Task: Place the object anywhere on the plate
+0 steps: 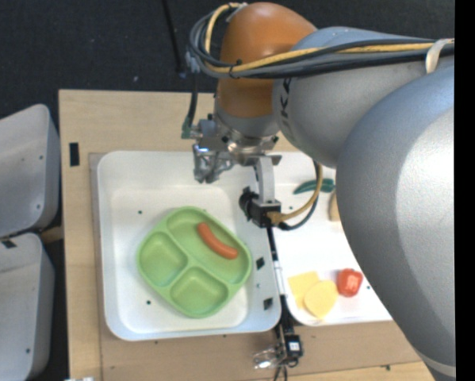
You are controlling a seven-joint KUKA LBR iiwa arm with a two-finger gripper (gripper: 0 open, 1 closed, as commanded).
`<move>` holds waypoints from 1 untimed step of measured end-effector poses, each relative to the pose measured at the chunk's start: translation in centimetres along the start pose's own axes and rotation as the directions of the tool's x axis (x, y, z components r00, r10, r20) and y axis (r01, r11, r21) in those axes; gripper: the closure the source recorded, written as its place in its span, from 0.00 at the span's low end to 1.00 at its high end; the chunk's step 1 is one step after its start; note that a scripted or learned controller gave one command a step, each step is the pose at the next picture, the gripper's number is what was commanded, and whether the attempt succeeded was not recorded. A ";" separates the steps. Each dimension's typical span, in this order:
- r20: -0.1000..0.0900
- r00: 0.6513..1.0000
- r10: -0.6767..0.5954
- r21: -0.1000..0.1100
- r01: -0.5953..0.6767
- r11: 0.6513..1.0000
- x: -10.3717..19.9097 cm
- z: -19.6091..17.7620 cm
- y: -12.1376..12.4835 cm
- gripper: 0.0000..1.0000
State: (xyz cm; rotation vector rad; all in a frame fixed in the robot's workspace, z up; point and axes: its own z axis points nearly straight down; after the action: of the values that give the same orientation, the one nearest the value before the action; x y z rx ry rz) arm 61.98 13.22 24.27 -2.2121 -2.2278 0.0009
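The gripper (208, 167) hangs over the left bin (110, 213); whether it is spread or pressed together I cannot tell. Below it, well apart, the sausage (218, 240) lies on the plate (162, 256).

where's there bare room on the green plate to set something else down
The two front compartments of the green divided plate are bare, as is its left one. The large back compartment holds the orange sausage. Above it is crowded: the gripper hangs over the left bin's back edge.
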 end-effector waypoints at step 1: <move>0.001 1.000 0.007 -0.003 -0.007 1.000 -1.6 -0.7 0.8 1.00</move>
State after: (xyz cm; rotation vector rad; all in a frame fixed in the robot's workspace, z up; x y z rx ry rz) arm 62.84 11.64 25.01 -2.2218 -2.2222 -0.0011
